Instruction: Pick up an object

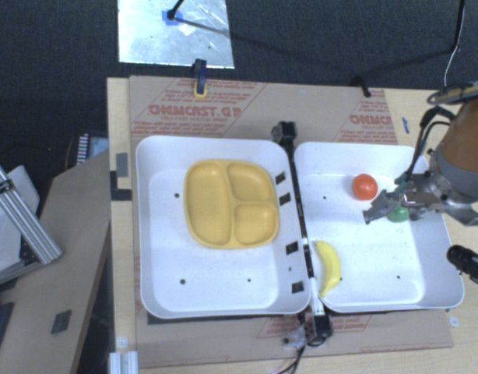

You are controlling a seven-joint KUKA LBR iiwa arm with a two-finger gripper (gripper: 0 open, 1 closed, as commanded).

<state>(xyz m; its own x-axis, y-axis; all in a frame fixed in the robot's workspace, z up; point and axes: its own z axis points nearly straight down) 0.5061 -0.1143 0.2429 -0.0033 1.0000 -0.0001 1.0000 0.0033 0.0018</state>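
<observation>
The left shallow white plastic bin (157, 287) has rounded corners, a smooth glossy floor and a few small dark holes. A yellow plastic plate with three compartments (230, 203) lies flat in it, nearer the bin's back edge than its front edge; its outline is a soft rounded square with raised dividing ridges and a matte surface. A row of black clips runs along the seam where the two bins meet.

The right shallow white plastic bin (363, 287) has the same form. A curved yellow banana (328, 266), smooth and likely plastic, lies by its left edge toward the front corner, almost against the seam. Further back, near the middle of the bin, sits a small round orange-red fruit (365, 185) with a shiny skin.

Just to its right, the grey metal two-finger gripper (381, 208) reaches in from the bin's right edge, low over the floor. A small round green object (398, 214) shows directly beside the fingers, partly hidden by them. Whether the gripper is clenched on it, merely touching it, or released, I cannot tell. The gripper stands apart from the orange-red fruit.
</observation>
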